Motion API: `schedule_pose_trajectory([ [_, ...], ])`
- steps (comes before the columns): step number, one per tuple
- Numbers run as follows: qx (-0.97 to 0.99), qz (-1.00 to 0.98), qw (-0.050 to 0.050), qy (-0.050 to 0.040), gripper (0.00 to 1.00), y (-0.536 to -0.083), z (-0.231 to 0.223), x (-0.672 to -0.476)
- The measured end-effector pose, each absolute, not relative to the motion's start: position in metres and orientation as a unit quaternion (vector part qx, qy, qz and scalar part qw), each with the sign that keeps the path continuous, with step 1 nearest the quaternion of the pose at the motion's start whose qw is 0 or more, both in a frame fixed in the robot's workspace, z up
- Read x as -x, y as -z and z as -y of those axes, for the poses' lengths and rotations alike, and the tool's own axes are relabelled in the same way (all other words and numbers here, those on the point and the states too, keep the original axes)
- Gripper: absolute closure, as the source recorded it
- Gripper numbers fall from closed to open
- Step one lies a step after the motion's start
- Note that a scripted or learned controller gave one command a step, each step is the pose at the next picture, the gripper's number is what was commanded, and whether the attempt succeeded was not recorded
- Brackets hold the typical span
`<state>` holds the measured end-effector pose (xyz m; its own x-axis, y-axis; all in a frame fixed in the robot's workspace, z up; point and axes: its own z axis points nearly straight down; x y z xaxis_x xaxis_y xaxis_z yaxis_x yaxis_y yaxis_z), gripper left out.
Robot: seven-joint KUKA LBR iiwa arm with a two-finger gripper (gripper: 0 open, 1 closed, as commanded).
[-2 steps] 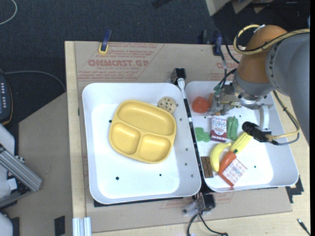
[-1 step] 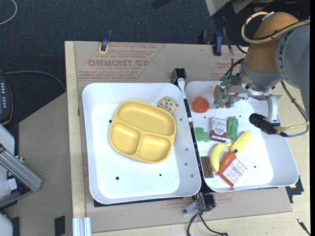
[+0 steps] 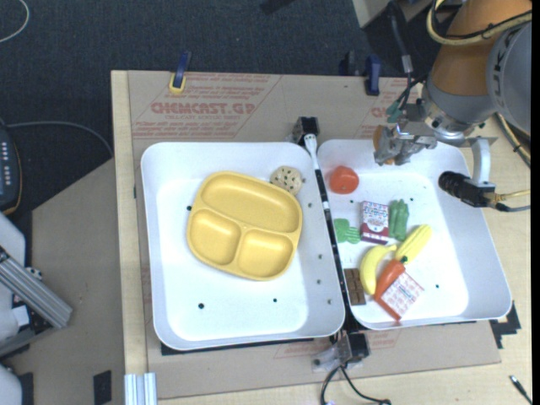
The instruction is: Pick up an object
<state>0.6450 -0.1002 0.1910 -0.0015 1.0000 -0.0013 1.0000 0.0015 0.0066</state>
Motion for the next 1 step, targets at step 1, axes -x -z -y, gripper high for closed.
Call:
schedule_pose_trajectory([
  [1, -0.707, -0.708, 0.002, -0.0016, 1.00, -0.2272, 0.1001, -0.6460],
])
